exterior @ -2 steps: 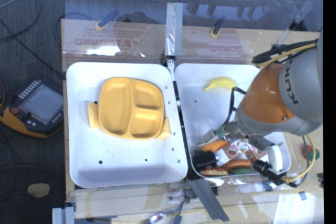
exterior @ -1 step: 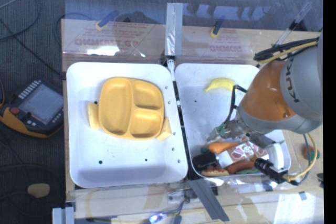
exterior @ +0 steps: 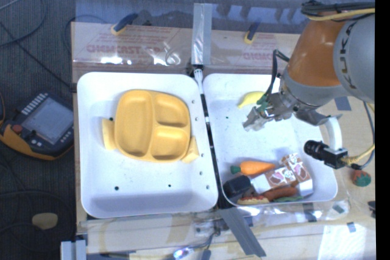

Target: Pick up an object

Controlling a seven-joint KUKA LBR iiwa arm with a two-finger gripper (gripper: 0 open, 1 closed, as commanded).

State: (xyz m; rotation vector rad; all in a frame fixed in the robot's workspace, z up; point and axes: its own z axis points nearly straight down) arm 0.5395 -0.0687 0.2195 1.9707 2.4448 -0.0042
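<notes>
From where I stand, the gripper [exterior: 256,119] hangs low over the right bin [exterior: 228,149], and I can't tell whether it's spread or closed. The banana [exterior: 250,98] lies just beyond its tip, very close, its long axis running sideways across the reach. The carrot [exterior: 257,167] sits nearer me, further from the gripper. I'd bet on the banana.

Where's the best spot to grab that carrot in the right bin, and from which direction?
Probably the thick orange middle of the carrot, coming straight down, jaws closing across its width. It lies flat and lengthwise, and its upper side faces bare bin floor; the boxes crowd its lower right side.
</notes>
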